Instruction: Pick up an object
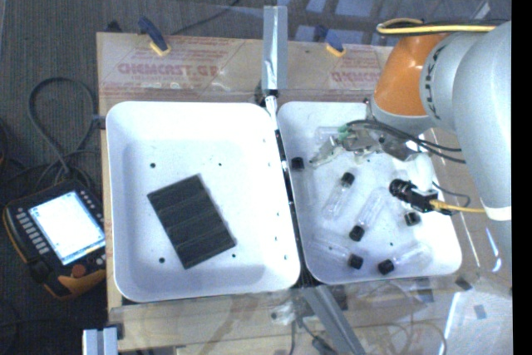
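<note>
**Arm over the right bin, vials scattered below**

The left bin (125, 145) has wide bare floor on every side of a dark ribbed panel (191, 220) that lies flat and slantwise near its middle, clear of all four walls. The right bin (293, 258) is tighter: several clear vials with black caps (339, 194) lie strewn across its floor, some near the front wall, one black cap (297, 165) close to the divider between the bins. The grey arm (478, 104) with its orange band (403, 83) covers the right bin's far right corner. The gripper (332, 147) reaches leftward over the bin's rear part, low among the vials; whether its fingers are spread or closed, or touch anything, cannot be told. A handheld control pendant (58, 233) rests left of the bench.
</note>
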`<state>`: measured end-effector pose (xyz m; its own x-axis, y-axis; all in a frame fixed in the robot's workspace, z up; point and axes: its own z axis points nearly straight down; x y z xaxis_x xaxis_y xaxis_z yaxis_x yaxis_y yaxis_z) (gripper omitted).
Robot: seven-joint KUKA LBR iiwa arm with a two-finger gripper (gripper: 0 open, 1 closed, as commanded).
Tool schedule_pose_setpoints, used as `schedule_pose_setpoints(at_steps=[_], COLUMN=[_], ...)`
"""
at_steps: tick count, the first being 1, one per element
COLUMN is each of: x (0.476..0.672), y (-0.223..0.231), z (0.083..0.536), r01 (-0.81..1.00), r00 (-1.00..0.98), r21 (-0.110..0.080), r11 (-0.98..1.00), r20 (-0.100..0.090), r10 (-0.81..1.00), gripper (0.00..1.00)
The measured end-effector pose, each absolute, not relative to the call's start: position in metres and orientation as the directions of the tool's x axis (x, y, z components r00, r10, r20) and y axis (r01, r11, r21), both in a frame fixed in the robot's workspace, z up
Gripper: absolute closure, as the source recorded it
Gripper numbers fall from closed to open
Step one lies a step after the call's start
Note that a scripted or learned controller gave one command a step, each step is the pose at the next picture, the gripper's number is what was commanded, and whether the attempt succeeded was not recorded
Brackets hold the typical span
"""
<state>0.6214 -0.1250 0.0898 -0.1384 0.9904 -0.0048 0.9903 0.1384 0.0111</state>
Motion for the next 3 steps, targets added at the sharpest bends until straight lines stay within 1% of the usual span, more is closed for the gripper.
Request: schedule_pose_setpoints(at_steps=[1, 2, 3], x=[0.563, 0.565, 0.643], y=[-0.11, -0.109, -0.073], z=[0.091, 0.101, 0.184], r01=[0.988, 0.988, 0.988], r00=[-0.156, -0.157, -0.154], r21=[0.013, 0.016, 0.0], r11=[0.156, 0.157, 0.154], r20=[-0.006, -0.006, -0.003], r10=[0.988, 0.988, 0.988], gripper=[0.0, 1.0, 1.0])
